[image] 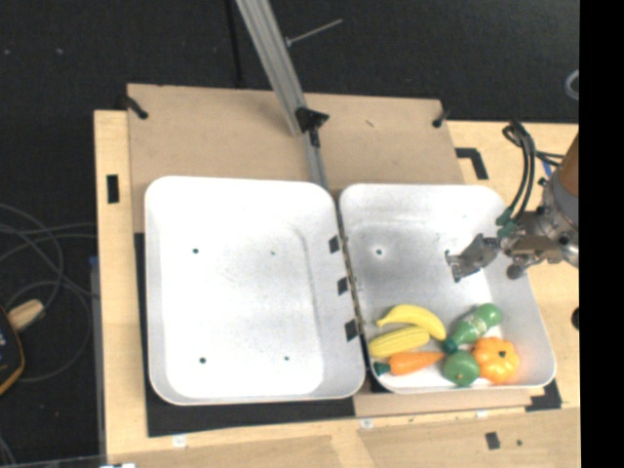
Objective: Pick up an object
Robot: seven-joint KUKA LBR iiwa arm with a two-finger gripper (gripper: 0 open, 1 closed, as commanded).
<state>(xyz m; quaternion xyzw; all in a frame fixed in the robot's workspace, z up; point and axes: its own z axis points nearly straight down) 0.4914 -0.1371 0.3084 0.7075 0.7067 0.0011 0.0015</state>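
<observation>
We see the hand [468,259] reaching in from the right, hanging over the right-hand bin [419,213] above its bare middle floor. Whether it is clenched or released we cannot tell; nothing shows between its tips.

All the objects lie together nearer the camera than the hand, in the near end of that same bin. Closest to the hand is the banana [414,318], a little below it in the view and slightly to the left. Just beyond the banana sits the yellow corn cob [398,340], touching it, and further on the orange carrot [416,362] lies along the bin's near wall. Almost straight below the hand we find the green vegetable [476,322], tilted, and beyond it the orange pepper [497,359] beside a round green piece [460,367]. None of them touches the hand.

The left-hand bin [244,291] lies well off to the hand's far side on the counter [390,125].
</observation>
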